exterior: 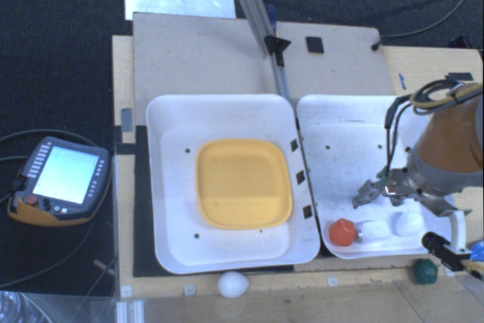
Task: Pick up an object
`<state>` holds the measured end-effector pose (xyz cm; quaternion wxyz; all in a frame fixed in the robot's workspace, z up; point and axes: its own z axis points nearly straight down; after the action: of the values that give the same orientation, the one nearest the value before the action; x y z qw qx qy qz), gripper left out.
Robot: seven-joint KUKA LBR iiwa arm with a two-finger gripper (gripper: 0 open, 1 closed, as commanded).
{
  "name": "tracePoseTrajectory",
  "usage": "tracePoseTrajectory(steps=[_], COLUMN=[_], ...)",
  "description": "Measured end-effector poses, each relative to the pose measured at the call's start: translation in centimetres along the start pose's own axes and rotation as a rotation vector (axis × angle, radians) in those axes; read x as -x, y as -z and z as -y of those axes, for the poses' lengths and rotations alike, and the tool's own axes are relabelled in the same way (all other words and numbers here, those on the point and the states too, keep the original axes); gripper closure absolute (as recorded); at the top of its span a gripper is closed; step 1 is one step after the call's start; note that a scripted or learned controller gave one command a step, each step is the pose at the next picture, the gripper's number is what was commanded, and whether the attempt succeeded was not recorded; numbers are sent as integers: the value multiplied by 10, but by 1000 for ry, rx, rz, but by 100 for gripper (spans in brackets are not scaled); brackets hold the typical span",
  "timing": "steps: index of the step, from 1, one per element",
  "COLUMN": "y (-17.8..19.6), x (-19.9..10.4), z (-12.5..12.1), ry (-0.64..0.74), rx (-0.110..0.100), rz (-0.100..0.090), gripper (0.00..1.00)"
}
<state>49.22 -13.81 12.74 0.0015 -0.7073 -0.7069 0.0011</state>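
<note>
- A white egg-shaped object (233, 284) lies on the surface (333, 299) at the near edge, outside both bins and well to the left of the end effector.
- A dark green ball (425, 272) sits on the surface in front of the right bin, near and just below the end effector's side.
- A round red-orange ball (342, 232) rests in the near left corner of the shallow white right bin (340, 132), below and slightly left of the end effector; nothing touches it.
- Two small white objects (389, 226) lie beside that ball, along the same near wall, just under the end effector.
- The end effector (370, 194), dark grey, hangs over the right bin's floor; whether it is released or clenched I cannot tell, and nothing is visibly between its parts.
- A square yellow plastic plate (244, 183) lies in the middle of the shallow white left bin (170, 163), well to the left of the end effector.
</note>
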Motion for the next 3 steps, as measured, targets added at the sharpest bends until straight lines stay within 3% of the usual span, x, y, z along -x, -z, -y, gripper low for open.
tracePoseTrajectory(steps=[1, 2, 3], y=[-39, -27, 32], x=[0, 0, -3], z=[0, -1, 5], ry=[1, 1, 2], rx=[1, 5, 9], rz=[0, 1, 2], gripper=[0, 100, 100])
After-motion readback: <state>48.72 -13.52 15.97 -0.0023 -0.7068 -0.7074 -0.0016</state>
